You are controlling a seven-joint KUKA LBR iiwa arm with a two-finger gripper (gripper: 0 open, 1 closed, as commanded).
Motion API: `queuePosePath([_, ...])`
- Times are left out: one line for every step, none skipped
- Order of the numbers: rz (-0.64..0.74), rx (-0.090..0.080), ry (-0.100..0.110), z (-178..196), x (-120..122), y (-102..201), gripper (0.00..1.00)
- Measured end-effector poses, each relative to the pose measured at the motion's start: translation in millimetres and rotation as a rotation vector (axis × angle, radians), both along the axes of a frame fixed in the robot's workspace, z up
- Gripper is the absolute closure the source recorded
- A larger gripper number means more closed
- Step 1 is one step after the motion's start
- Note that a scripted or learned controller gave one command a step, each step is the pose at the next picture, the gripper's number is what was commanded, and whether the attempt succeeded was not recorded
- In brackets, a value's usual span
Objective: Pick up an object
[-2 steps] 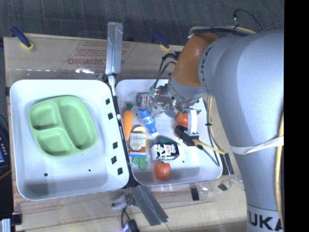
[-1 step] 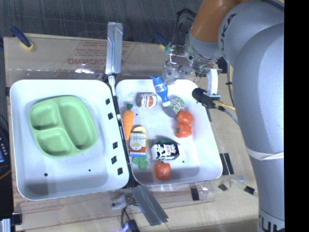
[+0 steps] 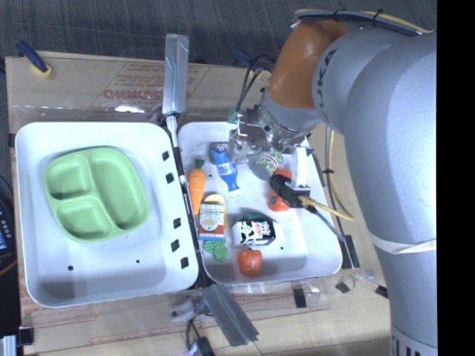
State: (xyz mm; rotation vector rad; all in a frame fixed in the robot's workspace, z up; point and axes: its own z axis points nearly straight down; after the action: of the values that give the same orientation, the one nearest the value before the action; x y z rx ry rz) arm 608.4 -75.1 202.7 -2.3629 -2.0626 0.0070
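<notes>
The right bin [image 3: 320, 237] holds several small items. A blue bottle [image 3: 223, 166] lies near its back, with an orange carrot [image 3: 196, 187] to its left. In front of them are a yellow and orange pack [image 3: 212, 215], a green piece [image 3: 217, 250], a black and white cow-print carton [image 3: 255, 231] and a red tomato [image 3: 250, 261]. A red and orange item [image 3: 280, 197] lies at the right. My gripper [image 3: 257, 145] hangs low over the back of this bin. It is just right of the blue bottle and above a round green and red can [image 3: 268, 162], which it partly hides.
The left bin [image 3: 44, 273] holds a green divided plate [image 3: 95, 192]. A metal divider [image 3: 175, 73] runs between the bins at the back. The grey arm [image 3: 386, 124] covers the bench's right side, and a yellow cable [image 3: 330, 210] crosses the right bin's rim.
</notes>
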Motion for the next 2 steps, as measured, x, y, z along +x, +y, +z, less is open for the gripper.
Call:
queuePosePath([-0.544,-0.003,-0.004,23.7,48.2,-26.3,1.0])
queuePosePath([-0.452,-0.002,0.001,34.1,39.7,25.1,1.0])
